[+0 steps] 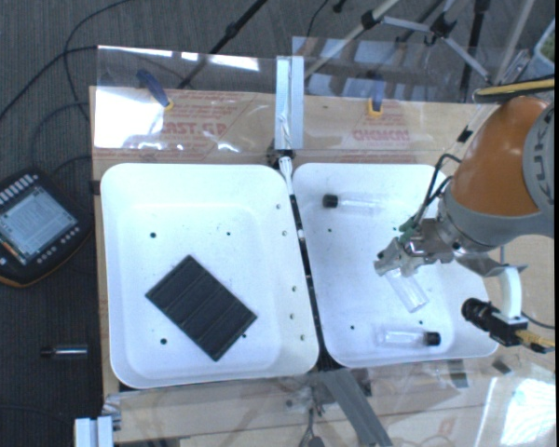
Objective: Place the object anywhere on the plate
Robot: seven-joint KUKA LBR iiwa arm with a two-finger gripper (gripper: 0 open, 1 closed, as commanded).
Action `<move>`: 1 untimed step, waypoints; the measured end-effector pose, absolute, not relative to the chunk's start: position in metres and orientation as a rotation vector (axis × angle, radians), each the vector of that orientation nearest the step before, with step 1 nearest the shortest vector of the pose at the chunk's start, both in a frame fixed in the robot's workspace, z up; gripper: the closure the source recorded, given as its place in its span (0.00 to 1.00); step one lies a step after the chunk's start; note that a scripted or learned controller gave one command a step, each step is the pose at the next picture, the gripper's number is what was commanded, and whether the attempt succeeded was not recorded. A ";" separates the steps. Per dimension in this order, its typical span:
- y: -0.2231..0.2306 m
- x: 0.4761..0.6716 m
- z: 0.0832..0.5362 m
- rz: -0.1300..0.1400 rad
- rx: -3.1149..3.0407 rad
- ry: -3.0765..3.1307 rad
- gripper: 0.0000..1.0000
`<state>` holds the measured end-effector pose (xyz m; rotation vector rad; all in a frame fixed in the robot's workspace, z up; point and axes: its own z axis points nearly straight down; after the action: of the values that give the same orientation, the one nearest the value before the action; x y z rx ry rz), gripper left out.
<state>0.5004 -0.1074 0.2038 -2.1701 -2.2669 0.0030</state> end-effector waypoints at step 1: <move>-0.033 0.573 0.220 0.003 -1.821 -2.558 1.00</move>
<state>0.5734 -0.0327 0.2197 -1.8213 -2.5584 0.0032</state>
